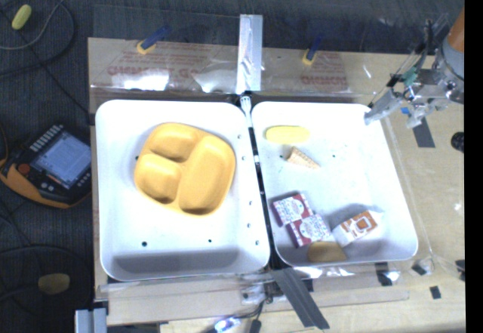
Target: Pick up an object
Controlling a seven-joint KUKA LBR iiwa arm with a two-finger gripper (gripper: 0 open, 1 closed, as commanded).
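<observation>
Left bin: held a large yellow lumpy bread-like object.
Right bin: held a yellow oval piece, a wedge, red-and-white cartons, an orange carton.
Gripper: hung beside the right bin's upper right corner.

The arm reaches in at the upper right, its pincer pointing left and down.
</observation>
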